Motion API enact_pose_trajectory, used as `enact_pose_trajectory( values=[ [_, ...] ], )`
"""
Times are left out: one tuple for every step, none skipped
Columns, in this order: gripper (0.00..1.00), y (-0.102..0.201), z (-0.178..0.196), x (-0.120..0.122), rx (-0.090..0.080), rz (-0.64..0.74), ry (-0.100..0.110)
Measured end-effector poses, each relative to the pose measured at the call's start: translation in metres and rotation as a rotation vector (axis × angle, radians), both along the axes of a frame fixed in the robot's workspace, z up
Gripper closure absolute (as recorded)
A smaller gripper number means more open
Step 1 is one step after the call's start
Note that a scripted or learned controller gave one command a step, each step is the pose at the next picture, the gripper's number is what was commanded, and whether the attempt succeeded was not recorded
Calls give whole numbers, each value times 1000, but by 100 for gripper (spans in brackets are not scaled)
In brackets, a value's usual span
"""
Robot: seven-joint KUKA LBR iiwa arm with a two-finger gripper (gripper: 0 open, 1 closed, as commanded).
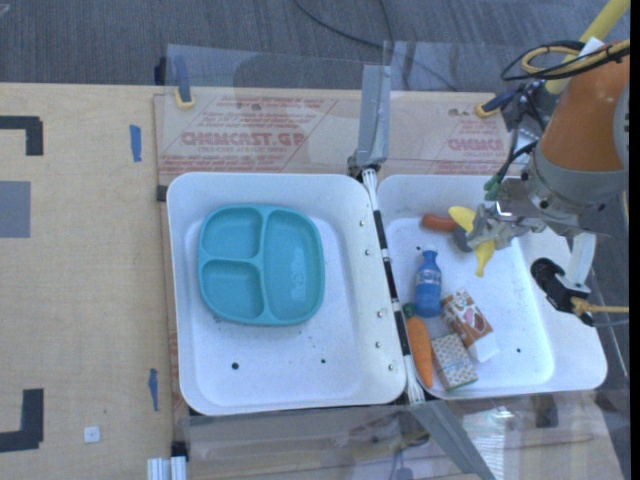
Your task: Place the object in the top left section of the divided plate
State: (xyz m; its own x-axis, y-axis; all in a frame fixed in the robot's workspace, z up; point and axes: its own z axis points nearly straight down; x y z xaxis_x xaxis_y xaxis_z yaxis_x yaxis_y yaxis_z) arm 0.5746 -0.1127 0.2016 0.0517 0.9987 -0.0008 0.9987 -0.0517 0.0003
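The tool (487, 233) sits over the banana (470, 230); its grip state cannot be told. The divided plate (262, 265) lies well to its left.

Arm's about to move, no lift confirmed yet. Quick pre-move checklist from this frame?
1. Gripper over the right bin, at the banana: ok.
2. Something held between the fingers: cannot tell.
3. Divided plate flat in the left bin: ok.
4. Top left section of the plate free: ok.
5. Blue bottle, carrot and cartons away from the gripper: ok.
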Motion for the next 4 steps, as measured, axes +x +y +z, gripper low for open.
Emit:
enact_pose_trajectory(
  values=[
    [100,65,-18,-20,2,71,4],
    [100,128,-7,33,-1,289,-3],
    [100,200,-18,6,1,374,5],
    [100,264,-42,-29,1,460,4]
  ],
)
